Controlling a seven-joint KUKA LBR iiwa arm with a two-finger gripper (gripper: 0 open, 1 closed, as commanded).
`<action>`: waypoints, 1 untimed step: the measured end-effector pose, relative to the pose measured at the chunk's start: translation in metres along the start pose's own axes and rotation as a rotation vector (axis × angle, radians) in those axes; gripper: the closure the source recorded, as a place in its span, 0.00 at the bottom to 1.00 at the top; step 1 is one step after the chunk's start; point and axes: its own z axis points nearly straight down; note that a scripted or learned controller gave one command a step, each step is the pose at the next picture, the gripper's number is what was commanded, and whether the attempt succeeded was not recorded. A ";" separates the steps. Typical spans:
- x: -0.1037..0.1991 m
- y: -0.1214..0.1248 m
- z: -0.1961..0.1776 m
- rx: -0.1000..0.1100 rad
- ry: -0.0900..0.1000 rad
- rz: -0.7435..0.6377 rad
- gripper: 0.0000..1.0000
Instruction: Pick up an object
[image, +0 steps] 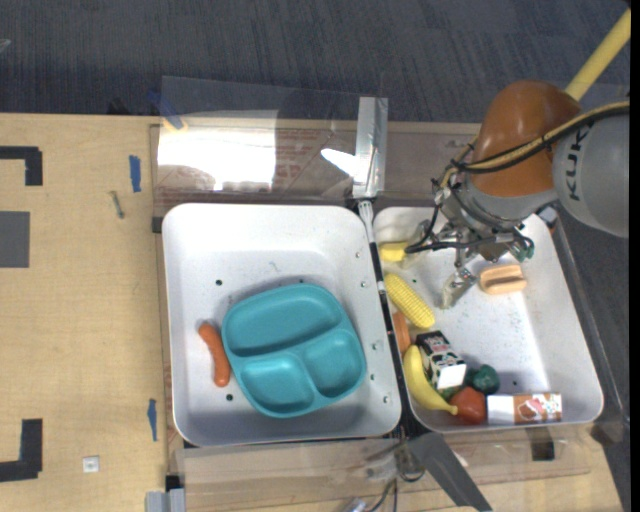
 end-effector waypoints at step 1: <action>0.021 -0.048 -0.059 0.030 -0.036 -0.231 0.00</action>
